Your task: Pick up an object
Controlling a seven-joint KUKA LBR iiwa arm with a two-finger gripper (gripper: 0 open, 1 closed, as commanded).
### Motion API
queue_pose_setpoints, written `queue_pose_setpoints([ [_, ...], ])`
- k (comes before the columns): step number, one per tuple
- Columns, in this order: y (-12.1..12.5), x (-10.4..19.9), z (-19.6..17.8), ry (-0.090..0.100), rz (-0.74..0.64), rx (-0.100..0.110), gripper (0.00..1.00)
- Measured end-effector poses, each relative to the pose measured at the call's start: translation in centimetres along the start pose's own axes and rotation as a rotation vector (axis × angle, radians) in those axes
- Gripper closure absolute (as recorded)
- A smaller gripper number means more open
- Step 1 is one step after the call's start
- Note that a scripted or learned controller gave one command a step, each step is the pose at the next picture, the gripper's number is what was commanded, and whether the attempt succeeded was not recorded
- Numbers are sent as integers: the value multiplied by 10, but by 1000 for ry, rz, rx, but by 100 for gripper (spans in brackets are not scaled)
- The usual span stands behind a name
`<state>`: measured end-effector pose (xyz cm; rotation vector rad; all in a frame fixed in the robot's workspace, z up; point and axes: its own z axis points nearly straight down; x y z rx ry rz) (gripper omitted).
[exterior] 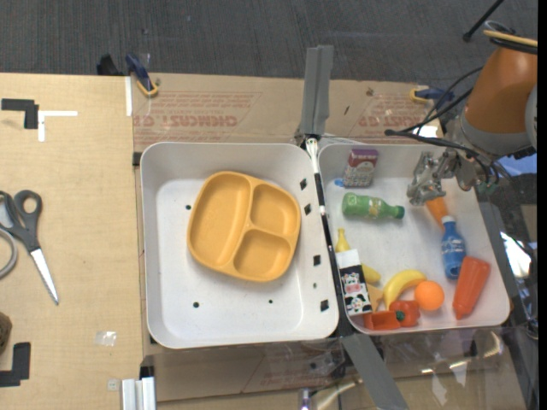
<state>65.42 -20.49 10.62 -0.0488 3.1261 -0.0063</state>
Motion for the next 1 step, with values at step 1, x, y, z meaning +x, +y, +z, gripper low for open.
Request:
queue_pose_setpoints([
  [1,0,0,0,0,0,0,0],
])
